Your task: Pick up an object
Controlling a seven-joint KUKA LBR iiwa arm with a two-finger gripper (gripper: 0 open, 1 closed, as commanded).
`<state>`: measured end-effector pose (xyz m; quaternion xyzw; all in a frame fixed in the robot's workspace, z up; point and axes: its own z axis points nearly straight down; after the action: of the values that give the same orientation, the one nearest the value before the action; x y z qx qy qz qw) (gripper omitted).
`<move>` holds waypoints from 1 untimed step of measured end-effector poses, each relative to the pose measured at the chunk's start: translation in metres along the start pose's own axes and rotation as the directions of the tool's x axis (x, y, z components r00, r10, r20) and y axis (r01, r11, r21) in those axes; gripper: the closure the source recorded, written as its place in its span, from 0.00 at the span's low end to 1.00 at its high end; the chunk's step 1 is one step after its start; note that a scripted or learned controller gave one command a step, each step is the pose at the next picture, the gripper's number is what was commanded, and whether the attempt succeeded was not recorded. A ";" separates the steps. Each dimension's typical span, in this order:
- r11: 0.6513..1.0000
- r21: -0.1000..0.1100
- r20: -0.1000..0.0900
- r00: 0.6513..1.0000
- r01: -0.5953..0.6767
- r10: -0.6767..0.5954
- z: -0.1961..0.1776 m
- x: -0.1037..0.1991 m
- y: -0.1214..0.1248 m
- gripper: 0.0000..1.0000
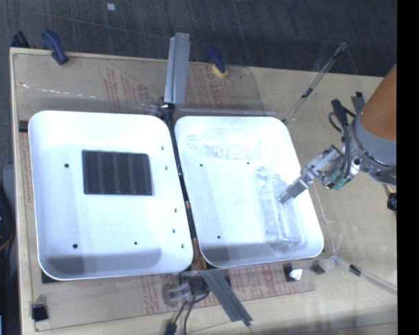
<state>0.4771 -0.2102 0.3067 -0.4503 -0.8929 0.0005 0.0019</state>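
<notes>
The gripper (pixel 291 192) hangs over the right bin (pixel 216 250), near its right wall; whether its fingers are parted I cannot tell. A clear plastic bottle (pixel 278 218), faint against the white, seems to lie just below it; a dark ribbed block (pixel 117 172) lies in the left bin (pixel 49 250).

Two blue clamps (pixel 54 46) (pixel 216 59) grip the bench's (pixel 91 82) far edge.

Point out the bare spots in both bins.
Left bin: bare rim all round the dark ridged pad. Right bin: bare left half. Crowded right side: clear bottle under the claw.
</notes>
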 end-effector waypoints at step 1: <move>0.974 0.000 -0.001 0.974 0.226 -0.226 0.050 -0.031 0.045 0.00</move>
<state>0.5316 -0.2081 0.2569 -0.3456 -0.9384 0.0001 0.0023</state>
